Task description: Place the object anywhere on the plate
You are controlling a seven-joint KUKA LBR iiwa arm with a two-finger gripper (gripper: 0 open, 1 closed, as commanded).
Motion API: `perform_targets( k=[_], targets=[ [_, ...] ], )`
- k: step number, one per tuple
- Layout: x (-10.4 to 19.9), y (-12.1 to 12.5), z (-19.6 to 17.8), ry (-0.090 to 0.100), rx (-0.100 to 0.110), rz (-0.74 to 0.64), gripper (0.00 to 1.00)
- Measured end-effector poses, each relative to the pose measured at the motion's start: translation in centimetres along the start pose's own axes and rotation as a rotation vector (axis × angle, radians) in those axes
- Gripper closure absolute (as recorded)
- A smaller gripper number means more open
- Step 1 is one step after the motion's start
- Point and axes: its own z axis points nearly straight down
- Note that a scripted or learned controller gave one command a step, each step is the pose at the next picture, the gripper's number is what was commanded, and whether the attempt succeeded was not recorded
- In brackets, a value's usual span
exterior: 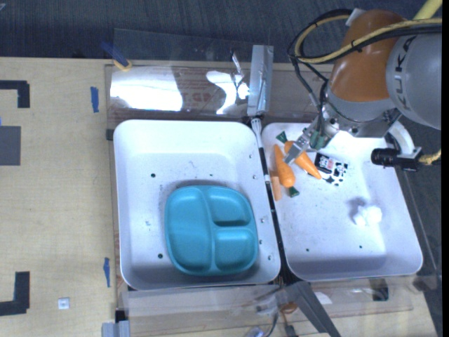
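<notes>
Currently, 2 shallow white bins sit side by side on the tabletop (pixel 49 209).

1. Left bin (pixel 140 153): holds 1 teal plate (pixel 210 230) with 3 compartments, 1 long section on the left side and 2 smaller sections on the right side. The plate lies flat in the lower middle of the bin floor, with nothing resting on it.

2. Right bin (pixel 393 237): holds the loose items.
- 2 orange carrots lie in the upper left corner. The first carrot (pixel 283 170) runs top to bottom close to the wall shared with the left bin. The second carrot (pixel 306 164) angles toward the lower right, and its upper end sits near the upper end of the first.
- 1 small black-and-white item (pixel 330 166) lies just to the right of the second carrot; its type cannot be determined.
- 1 small white object (pixel 366 215) rests well apart from the carrots, toward the right side of the bin floor.

3. Arm (pixel 382 69): reaches in from the right, with the orange band above the wrist. The pincer (pixel 300 146) is positioned low over the upper ends of the carrots. Whether it is released or clenched cannot be told, and no item is visibly gripped.

Both carrots remain in the right bin, separate from the plate.
</notes>
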Motion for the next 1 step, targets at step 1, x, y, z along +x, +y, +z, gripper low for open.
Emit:
perform_targets(
  k=[1],
  targets=[
    [10.09, -0.89, 0.03, 0.003, 0.000, -0.062, 1.00]
  ],
)
